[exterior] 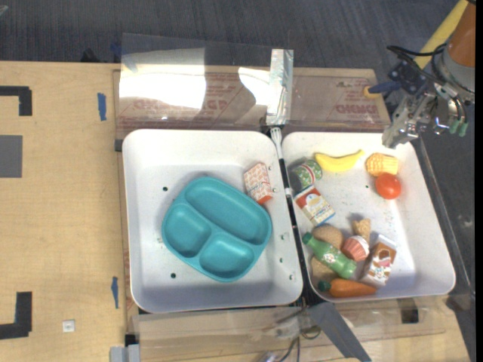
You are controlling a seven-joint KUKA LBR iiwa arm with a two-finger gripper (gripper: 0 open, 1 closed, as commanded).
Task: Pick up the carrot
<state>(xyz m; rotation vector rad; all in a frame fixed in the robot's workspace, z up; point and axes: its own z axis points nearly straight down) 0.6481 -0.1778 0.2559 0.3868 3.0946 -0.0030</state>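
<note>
The carrot [352, 287] is orange and lies flat along the near edge of the right bin [432, 225], beside a green bottle [332, 256]. My gripper [398, 133] hangs at the far right corner of that bin, above its rim, well away from the carrot. Its metal fingers point down toward the bin and hold nothing that I can see.
The right bin also holds a banana [337, 160], corn [382, 163], a tomato [389, 187], a green can [306, 173], small cartons [315, 206] and an ice cream cone [358, 240]. The left bin [143, 202] holds a teal divided plate [216, 227] and a small box [257, 181].
</note>
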